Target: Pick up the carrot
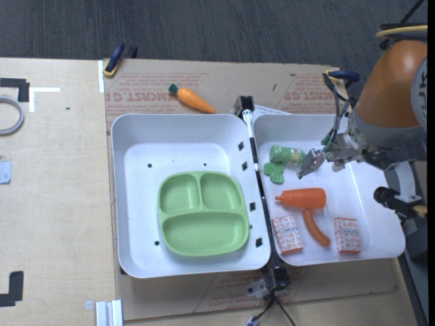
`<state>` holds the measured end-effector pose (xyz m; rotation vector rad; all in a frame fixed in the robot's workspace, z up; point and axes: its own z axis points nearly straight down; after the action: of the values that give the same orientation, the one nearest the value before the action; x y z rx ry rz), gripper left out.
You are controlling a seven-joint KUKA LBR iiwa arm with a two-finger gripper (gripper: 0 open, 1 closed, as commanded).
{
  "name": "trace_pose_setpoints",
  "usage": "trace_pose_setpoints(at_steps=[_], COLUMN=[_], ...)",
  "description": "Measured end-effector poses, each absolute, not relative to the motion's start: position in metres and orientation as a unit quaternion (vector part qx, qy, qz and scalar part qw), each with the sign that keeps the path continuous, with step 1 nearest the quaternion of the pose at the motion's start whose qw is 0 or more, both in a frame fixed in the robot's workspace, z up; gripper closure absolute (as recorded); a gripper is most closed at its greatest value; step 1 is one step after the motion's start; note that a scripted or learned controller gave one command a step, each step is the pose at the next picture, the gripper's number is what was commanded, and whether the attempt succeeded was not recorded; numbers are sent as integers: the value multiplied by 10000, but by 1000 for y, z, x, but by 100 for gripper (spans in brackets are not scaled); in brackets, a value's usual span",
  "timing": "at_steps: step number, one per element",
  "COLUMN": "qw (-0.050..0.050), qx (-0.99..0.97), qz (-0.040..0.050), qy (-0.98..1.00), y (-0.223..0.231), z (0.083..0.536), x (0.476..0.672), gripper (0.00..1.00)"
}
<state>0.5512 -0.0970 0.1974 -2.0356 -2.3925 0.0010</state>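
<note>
While the desk (pixel 54 202) was a pale wood surface, a brown cardboard sheet (pixel 156 87) with red print lay under both bins, and dark grey carpet (pixel 204 12) ran along the far side. Left bin (pixel 129 148) held a green divided plate (pixel 202 214), nothing else. Right bin (pixel 380 216) held a green toy vegetable (pixel 280 161) at its far left, an orange bottle-shaped toy (pixel 301 197) in the middle, a reddish sausage (pixel 316 228) just near of it, and two small red-and-white cartons (pixel 286 235) (pixel 346 235), one on each side of the sausage. Black clips (pixel 245 104) sat where the bins met. A blue-and-yellow clamp (pixel 113 58) sat on the cardboard's far left corner; black tape marks (pixel 15 87) and a grey ring (pixel 10 114) were on the desk at left.

Carrot (pixel 192 98) lay on the cardboard outside both bins, just far of the left bin's far wall, green top pointing left. Tool (pixel 310 164) hung over the right bin's far part, close to the green toy vegetable, well apart from the carrot and to its right, with the bin wall and clips between. Tool fingers looked slightly parted, nothing between them.
</note>
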Motion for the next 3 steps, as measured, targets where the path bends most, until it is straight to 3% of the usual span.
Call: trace_pose_setpoints(at_steps=[1,2,3], qw=[1,1,-8], qx=[-5907,-5374,-5385], qz=[3,2,-1], qy=[-8069,-8433,-8426], y=[-40,6,6], z=[192,212,221], x=[527,478,479], gripper=[0,0,100])
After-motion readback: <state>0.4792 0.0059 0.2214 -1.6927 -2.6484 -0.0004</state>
